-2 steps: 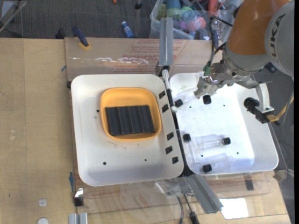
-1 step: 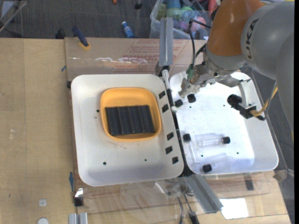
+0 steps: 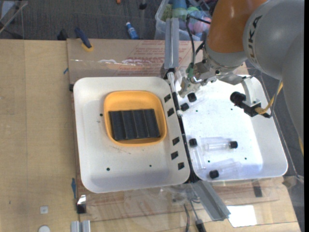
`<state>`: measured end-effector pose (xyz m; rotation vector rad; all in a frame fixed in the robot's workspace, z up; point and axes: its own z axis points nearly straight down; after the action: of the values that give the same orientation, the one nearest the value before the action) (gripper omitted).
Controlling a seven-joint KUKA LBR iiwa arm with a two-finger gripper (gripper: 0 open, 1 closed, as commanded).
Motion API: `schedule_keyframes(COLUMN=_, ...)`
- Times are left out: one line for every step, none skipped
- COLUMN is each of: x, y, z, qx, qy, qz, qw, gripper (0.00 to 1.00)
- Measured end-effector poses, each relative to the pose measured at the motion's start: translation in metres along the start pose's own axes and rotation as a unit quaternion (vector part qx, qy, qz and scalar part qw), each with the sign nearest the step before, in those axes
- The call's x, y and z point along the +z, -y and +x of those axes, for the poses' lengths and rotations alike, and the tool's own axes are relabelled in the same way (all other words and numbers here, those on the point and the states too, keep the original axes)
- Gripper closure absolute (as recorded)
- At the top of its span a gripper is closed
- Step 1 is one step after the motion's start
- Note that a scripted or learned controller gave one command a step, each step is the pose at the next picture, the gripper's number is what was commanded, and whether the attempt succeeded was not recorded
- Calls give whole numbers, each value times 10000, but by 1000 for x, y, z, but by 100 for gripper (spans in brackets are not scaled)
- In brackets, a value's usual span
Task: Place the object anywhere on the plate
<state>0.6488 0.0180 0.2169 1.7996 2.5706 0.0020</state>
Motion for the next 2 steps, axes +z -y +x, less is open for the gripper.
schedule_keyframes(x=-19, y=2, z=19, qx=-140, qy=2, qz=-2, qw=9999, gripper=100)
schedule_keyframes(x=-57, y=3, z=33, qx=-424, qy=3, qz=-1, qw=9991, gripper=100)
